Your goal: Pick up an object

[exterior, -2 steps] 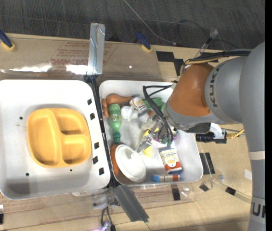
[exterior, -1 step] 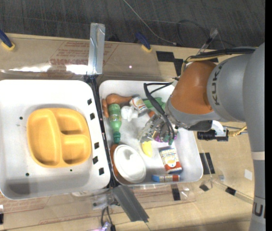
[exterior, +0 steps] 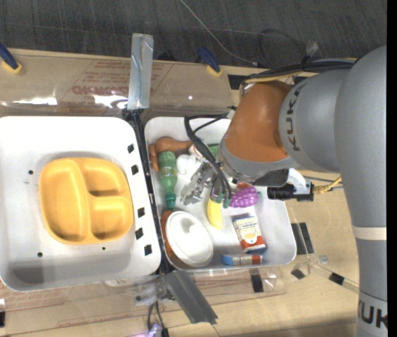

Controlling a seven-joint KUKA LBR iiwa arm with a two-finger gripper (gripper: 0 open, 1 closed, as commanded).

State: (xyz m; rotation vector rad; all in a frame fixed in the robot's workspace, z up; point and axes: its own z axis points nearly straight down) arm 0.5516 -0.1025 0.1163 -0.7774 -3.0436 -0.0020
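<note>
The banana (exterior: 214,213), a short yellow piece with a smooth skin, lies in the right bin (exterior: 282,239) with its long axis running roughly up and down the view; it is judged the likeliest target, since it sits directly below the gripper (exterior: 209,184), whose metal fingers (exterior: 197,186) point down and leftward toward it. The upper end of the banana is touching or nearly touching the gripper; whether the jaws are open or closed cannot be told, as the fingers merge with the clutter beneath, and nothing is visibly held between them. Relative to the banana: a bunch of purple grapes (exterior: 243,198) lies just to its right, a small carton (exterior: 247,232) with a red-and-white label just below and right, a white bowl (exterior: 189,236) just below and left, a green bottle (exterior: 167,176) to the upper left, and a brown object (exterior: 167,146) beyond that near the bin's top edge. A marker-like stick (exterior: 241,259) lies along the bottom wall. Well to the left, the left bin (exterior: 8,188) holds a yellow divided tray (exterior: 86,199).
</note>
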